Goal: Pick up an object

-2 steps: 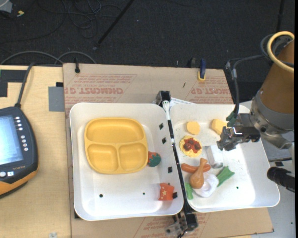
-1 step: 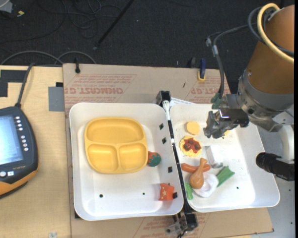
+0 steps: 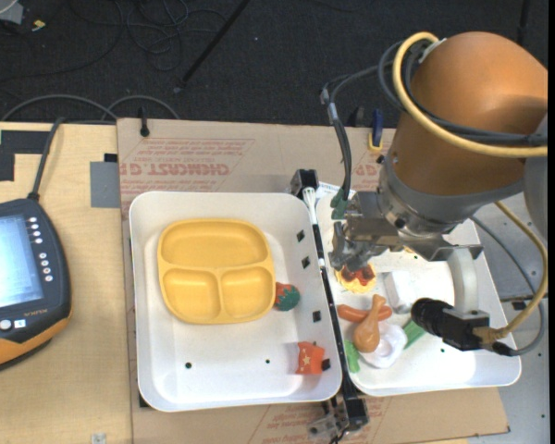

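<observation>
Red and yellow show just under the tool [image 3: 354, 251], where a small toy piece [image 3: 357, 276] lies at the left side of the right bin [image 3: 499, 370], close to the wall shared with the left bin [image 3: 148, 340]. We take this piece as the likeliest target, since the tool hangs low and directly over it. We cannot tell whether the tool is released or clenched, because the wrist and cables hide its tip. Nothing we see is plainly gripped.

Just in front of the piece lie an orange-red sausage shape [image 3: 351, 313] and a tan drumstick [image 3: 374, 326], with a white lump [image 3: 386, 355] and a green scrap [image 3: 413, 330] beside them. The left bin holds a yellow divided plate [image 3: 213, 271], a red-and-green toy [image 3: 286, 295] touching its edge, and an orange toy [image 3: 308, 359] near the front corner.

To do this step well, we would have the tool centred on the piece before it closes, because the shared wall is so near. An offset towards that wall would likely pin the piece against it rather than grasp it. We would have the tool descend straight, close only once it straddles the piece, then lift vertically. That should keep the sausage shape and drumstick from being dragged along.
</observation>
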`<control>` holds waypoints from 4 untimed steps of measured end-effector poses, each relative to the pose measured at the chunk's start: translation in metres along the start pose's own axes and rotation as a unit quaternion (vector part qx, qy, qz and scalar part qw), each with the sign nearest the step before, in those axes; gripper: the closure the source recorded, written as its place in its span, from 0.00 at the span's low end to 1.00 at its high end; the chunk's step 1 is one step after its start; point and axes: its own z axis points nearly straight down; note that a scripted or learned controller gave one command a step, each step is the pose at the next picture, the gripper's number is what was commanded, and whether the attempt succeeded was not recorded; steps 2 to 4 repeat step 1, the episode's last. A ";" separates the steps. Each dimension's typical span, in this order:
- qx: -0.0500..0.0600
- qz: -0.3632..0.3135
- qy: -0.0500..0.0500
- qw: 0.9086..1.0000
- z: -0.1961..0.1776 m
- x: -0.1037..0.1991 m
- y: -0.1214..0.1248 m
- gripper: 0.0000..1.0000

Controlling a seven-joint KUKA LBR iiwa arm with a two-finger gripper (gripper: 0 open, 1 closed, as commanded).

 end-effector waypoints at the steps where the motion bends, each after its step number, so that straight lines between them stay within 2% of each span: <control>1: -0.008 0.002 0.001 1.000 -0.098 0.005 -0.006 1.00; 4: -0.008 0.002 0.001 1.000 -0.098 0.005 -0.006 1.00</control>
